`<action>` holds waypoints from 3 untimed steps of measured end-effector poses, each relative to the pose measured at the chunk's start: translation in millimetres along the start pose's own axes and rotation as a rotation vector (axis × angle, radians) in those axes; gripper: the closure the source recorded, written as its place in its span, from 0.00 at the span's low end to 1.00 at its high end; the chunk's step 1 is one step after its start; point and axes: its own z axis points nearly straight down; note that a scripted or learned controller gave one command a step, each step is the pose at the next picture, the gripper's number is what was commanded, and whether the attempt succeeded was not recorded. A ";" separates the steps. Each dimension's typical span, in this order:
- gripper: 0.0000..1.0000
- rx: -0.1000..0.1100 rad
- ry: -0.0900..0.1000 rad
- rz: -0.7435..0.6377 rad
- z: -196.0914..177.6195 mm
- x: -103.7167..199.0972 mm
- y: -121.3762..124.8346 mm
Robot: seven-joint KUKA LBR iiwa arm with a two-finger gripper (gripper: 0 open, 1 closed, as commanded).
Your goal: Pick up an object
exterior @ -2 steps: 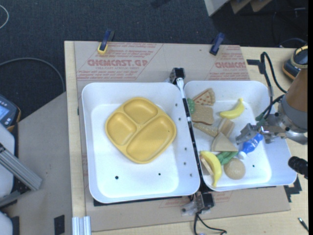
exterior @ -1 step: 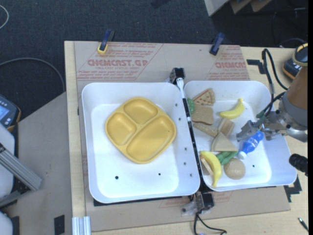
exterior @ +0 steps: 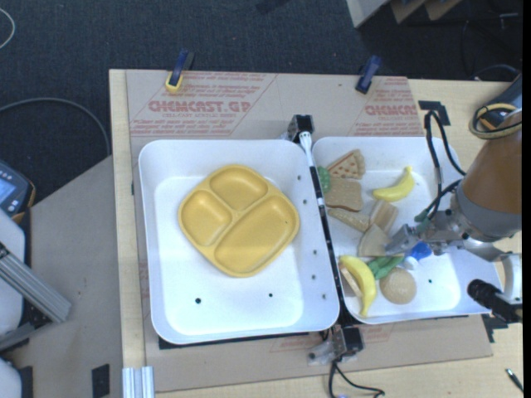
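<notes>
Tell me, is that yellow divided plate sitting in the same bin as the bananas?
No, the yellow plate lies in the left bin, while both bananas lie in the right bin.

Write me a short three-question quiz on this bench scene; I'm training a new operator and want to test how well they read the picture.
1. True or false: the yellow divided plate lies in the right bin.
2. How many bananas are in view?
3. The gripper is over which bin? A) left bin B) right bin

Key
1. False: the plate lies in the left bin.
2. Two: one banana near the right bin's far side, the other banana at its near edge.
3. B: it is low among the toy foods, beside a green item.
</notes>
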 end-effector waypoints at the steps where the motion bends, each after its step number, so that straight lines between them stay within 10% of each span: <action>1: 0.00 -0.010 -0.001 0.002 49.9 0.0 1.7; 2: 1.00 -0.018 -0.005 0.002 35.8 -0.7 3.4; 3: 1.00 -0.014 -0.006 -0.001 -20.8 -6.8 11.8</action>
